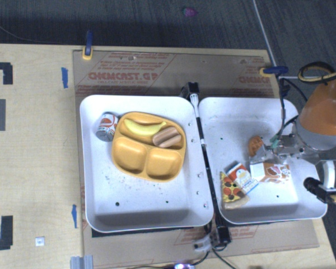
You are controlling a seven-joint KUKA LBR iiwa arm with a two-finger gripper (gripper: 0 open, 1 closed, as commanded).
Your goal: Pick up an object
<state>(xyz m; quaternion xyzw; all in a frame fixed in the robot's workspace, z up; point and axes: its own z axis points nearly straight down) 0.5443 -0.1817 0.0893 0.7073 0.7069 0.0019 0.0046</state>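
Left bin (101, 206): a shallow white bin holding a yellow divided plate (148, 153). A toy banana (141, 128) and a toy sausage (167, 137) lie in the plate's upper compartment. A small red and white can (106, 126) lies on its side, touching the plate's upper left edge.

Right bin (235, 119): a second white bin, just beside the first. A pizza-printed packet (235, 186) lies near its lower left. A white and red packet (273, 172) lies to the right of it, their corners close. A small brown lumpy item (255, 145) sits above them, apart from both.

Arm: the grey arm with its orange band (321, 112) comes in over the right bin's right side, wrist low. The gripper (280, 146) sits between the brown item and the white and red packet.

Jaws: too small and cluttered to read; I cannot tell if they are apart or together, and nothing is seen held.

Step in hand: likely the approach, or the moment of grasping, over the right bin's items.

Next move: probably a settled descent onto one item, a firm close, then a straight lift.
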